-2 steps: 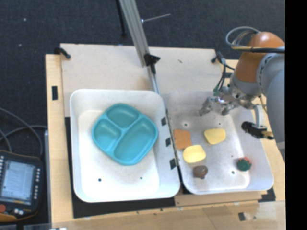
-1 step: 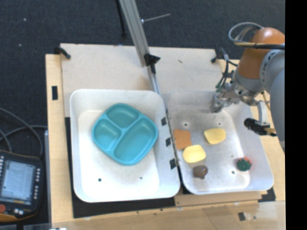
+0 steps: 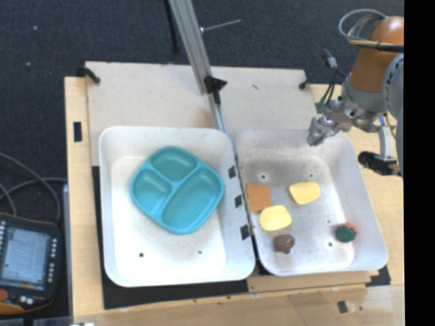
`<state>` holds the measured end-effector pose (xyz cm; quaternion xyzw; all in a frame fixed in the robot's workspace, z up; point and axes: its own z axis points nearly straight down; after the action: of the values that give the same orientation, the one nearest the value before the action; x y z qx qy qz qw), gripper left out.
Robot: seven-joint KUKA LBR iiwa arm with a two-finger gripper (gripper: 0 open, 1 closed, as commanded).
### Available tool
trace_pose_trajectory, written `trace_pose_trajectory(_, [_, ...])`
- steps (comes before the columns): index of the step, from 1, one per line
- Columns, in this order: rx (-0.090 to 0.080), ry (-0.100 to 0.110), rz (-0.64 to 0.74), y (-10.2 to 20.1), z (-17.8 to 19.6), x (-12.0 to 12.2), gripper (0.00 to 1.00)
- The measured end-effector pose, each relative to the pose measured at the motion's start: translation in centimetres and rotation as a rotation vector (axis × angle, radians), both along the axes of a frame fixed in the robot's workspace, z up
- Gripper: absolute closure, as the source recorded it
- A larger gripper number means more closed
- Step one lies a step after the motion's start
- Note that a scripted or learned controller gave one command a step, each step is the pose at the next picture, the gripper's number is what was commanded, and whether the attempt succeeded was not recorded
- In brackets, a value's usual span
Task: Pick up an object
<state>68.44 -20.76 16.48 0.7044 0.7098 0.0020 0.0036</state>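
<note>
The right bin (image 3: 353, 175) holds an orange-brown square block (image 3: 258, 197), two yellow pieces (image 3: 304, 193) (image 3: 275, 218), a small dark brown lump (image 3: 284, 243) and a small green and red item (image 3: 346, 233). My gripper (image 3: 318, 133) hangs over the far right corner of that bin, apart from all of these. Nothing is seen between its fingers.
The left bin (image 3: 115, 250) holds a teal divided plate (image 3: 177, 189). A slanted metal pole (image 3: 194, 43) rises from behind the bins near their shared edge. A tan board (image 3: 149, 94) lies behind the bins. A screen device (image 3: 24, 257) sits at the far left.
</note>
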Motion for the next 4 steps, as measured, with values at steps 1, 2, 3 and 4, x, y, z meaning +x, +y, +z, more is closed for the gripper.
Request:
trace_pose_trajectory(1, [0.000, -0.002, -0.002, 0.3, 6.4, -0.2, 1.00])
trace_pose_trajectory(2, [0.000, 0.005, -0.001, 0.2, 6.2, -0.1, 1.00])
trace_pose_trajectory(3, [0.002, 0.007, -0.002, 5.4, 5.5, -1.0, 1.00])
trace_pose_trajectory(4, [0.003, 0.008, -0.001, 10.6, 5.0, -1.3, 1.00])
